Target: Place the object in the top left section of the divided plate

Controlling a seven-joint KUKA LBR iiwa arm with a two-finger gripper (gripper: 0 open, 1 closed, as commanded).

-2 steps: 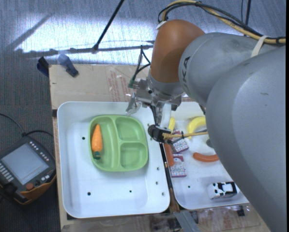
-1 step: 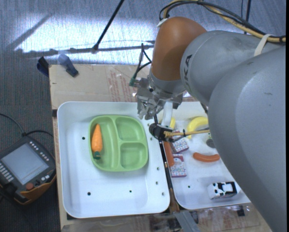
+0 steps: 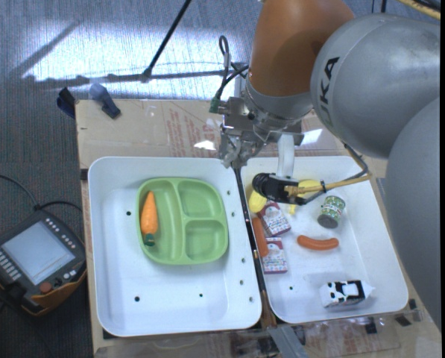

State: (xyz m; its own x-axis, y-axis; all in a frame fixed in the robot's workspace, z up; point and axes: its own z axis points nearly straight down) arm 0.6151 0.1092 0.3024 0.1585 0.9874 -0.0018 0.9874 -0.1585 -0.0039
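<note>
Tool hangs over the seam between two bins; carrot lies in the green divided plate.

Can't tell whether tool is clenched or released; nothing seen gripped. The carrot sits below-left of tool, in plate's long left section, w/ top left section as the target. Plate lies in the left bin. Below-right of tool: banana, can, sausage, two ketchup sachets, milk carton. Likely best approach: come straight down over carrot's middle, jaws across its width, lift clear of divider ridges.
</note>
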